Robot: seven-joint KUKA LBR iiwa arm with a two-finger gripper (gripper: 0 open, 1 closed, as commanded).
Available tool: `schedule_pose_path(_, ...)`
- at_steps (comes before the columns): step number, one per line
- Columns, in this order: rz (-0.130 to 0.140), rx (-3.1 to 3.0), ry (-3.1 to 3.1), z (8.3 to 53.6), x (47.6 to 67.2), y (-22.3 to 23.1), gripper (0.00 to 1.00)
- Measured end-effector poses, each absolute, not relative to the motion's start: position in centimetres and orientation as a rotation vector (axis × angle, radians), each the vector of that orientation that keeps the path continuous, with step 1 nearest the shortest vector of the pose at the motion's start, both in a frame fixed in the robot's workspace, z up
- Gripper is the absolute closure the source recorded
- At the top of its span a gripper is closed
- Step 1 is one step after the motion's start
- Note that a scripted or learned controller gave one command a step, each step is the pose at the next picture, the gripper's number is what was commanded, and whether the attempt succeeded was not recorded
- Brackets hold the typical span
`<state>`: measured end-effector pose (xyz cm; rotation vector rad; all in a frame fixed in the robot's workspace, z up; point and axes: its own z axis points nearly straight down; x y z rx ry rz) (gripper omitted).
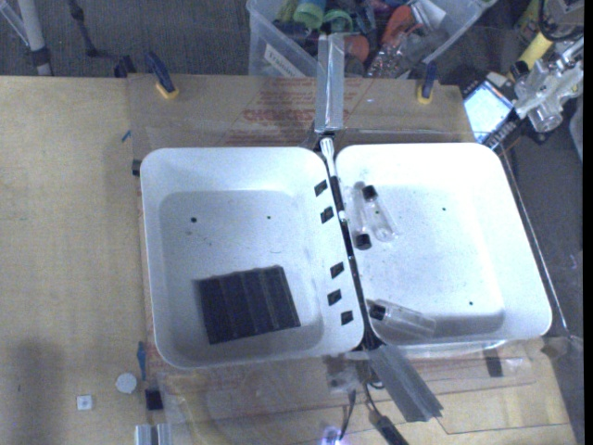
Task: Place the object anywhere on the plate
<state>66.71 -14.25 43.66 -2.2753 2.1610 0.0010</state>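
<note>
One claw: my gripper [545,89] sits off the bench at the upper right, outside both bins; I cannot tell whether it is open or closed, and I see nothing in it.
Nearest bin: the right bin [482,170] lies below and left of the claw and holds the clear pieces.
Object: clear tubes with black caps [368,214] lie along the right bin's left wall; whether that is one piece or two, I cannot tell. Another capped tube [401,317] rests by the near wall.
Pick advice: I judge the near-wall tube is the freer target. I'd close across its width, away from the wall.
Risk: clear, round tubes will likely roll or slip.
Divider: lift well over the ridge [335,239] between the bins.
Plate: the dark ribbed plate [248,304] lies flat in the left bin [185,170], toward its near side; release low over its middle.
</note>
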Motion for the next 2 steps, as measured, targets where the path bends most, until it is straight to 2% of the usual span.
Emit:
schedule_pose_path(1, 0.003, -2.684, 1.627, 43.6, 66.7, -6.5, 1.00)
schedule_pose_path(2, 0.002, -2.151, 2.286, 43.6, 66.7, -9.0, 1.00)
